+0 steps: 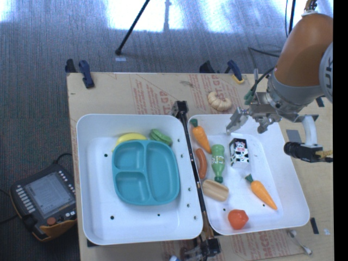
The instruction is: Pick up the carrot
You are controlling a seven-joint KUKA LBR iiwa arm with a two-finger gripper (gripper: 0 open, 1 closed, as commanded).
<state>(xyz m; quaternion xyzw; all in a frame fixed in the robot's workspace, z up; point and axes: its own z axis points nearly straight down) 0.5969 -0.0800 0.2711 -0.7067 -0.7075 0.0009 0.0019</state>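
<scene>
Orange against white: one carrot lies at the right bin's upper left corner, a second carrot lower right of the milk carton. My gripper hangs above the carton, fingers spread, holding nothing. I'd judge the upper carrot nearer; I should align the fingers across its slim body.

Grey arm with broad rounded orange band above wrist. Metallic grey two-finger gripper below band, thin dark cable and small green part beside it.
</scene>
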